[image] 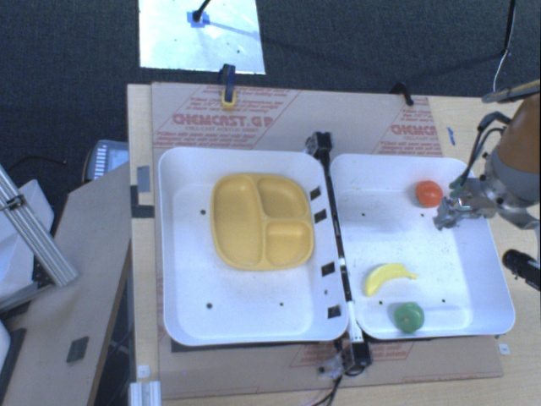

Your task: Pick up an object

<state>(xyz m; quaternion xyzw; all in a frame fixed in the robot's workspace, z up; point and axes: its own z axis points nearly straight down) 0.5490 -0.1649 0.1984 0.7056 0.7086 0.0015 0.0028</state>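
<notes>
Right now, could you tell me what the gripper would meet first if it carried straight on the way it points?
Probably the orange ball: the gripper points toward the picture's left, with the ball just ahead and slightly above. Depth is unclear, so it might pass beside it.

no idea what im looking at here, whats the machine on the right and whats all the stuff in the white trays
This is one camera fixed above a bench, looking down at a slant. The grey machine with an orange band is a robot arm reaching in from the right; its hand hangs over the right shallow white bin, close to a small orange-red ball. Nothing is visible between its fingers. That bin also holds a yellow toy banana and a round green toy fruit. The left shallow white bin holds a yellow plastic plate with three compartments. The arm's job is to pick something up.
</notes>
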